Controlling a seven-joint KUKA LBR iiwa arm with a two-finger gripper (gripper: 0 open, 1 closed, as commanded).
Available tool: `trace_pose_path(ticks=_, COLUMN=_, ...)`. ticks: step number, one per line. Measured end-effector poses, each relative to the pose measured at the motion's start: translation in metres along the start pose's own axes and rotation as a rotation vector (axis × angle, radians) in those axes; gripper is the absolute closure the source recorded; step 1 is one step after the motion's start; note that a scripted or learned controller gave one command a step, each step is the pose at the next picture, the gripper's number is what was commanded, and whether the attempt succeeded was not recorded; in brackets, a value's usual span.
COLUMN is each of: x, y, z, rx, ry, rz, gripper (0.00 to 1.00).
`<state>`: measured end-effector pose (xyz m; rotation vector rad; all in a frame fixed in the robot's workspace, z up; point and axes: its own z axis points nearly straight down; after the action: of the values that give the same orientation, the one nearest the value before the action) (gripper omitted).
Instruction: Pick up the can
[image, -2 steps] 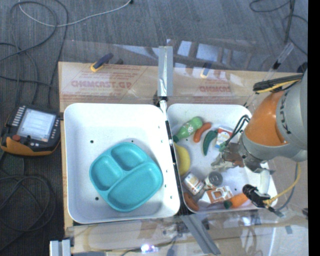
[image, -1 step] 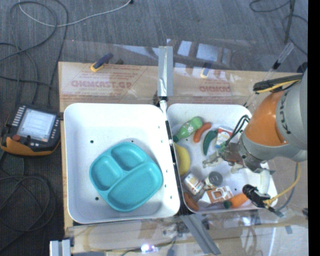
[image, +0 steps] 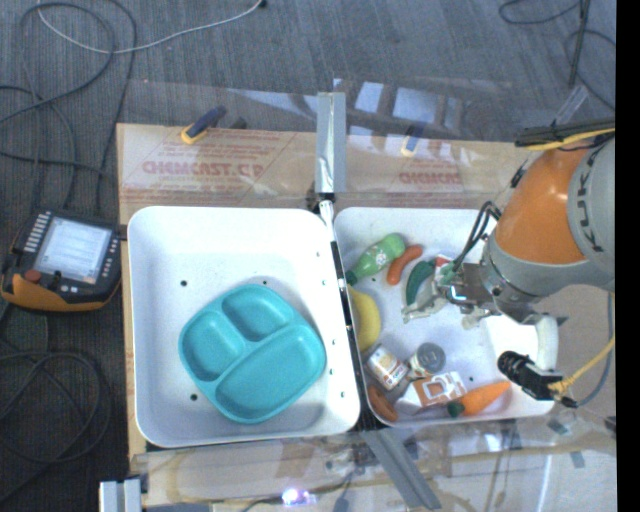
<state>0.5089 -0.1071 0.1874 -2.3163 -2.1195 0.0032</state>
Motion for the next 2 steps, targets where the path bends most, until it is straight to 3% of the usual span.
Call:
trace_pose_path(ticks=1, x=-0.0419, y=0.0156, z=0.0978, rx=-0.013, ry=0.0, rz=-0.015, gripper=0.0)
trace_pose_path(ticks=2, x=-0.0432, y=0.016, z=0.0884, rx=-0.013, ry=-0.003, rz=-0.014, gripper=1.0)
